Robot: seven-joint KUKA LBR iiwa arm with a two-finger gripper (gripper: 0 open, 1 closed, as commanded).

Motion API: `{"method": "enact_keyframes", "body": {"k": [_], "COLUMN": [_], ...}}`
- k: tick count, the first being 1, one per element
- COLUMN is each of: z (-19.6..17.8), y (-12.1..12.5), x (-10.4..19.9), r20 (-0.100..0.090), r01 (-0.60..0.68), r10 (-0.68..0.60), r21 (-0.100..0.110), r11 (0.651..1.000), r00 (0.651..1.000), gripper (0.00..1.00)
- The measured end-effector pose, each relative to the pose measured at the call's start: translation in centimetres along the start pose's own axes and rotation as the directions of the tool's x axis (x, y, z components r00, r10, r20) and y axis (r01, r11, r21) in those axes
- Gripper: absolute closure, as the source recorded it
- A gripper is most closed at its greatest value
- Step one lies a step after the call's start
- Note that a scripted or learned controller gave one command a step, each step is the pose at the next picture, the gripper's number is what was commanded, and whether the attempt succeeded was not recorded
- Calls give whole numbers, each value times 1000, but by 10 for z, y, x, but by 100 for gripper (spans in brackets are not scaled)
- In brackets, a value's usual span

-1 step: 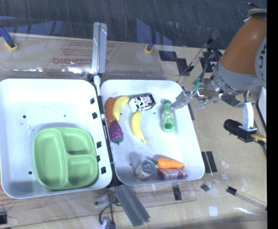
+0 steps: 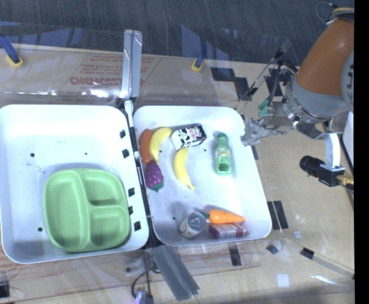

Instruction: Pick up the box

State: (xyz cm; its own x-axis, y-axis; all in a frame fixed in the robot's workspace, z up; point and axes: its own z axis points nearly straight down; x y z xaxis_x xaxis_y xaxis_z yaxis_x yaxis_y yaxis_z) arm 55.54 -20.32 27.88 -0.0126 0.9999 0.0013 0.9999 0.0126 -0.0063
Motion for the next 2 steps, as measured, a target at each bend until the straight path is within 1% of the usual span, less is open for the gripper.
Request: {"method": "enact_keyframes", "body": {"k": [1, 2], "z": [-31, -162], "y": [-32, 51], "x": [-6, -7], "r20": [1, 5], "r01": [178, 255], "r10": [-178, -255], "r21": [-3, -7], "r11": [984, 967], "r00": [984, 967], "gripper": [100, 100]}}
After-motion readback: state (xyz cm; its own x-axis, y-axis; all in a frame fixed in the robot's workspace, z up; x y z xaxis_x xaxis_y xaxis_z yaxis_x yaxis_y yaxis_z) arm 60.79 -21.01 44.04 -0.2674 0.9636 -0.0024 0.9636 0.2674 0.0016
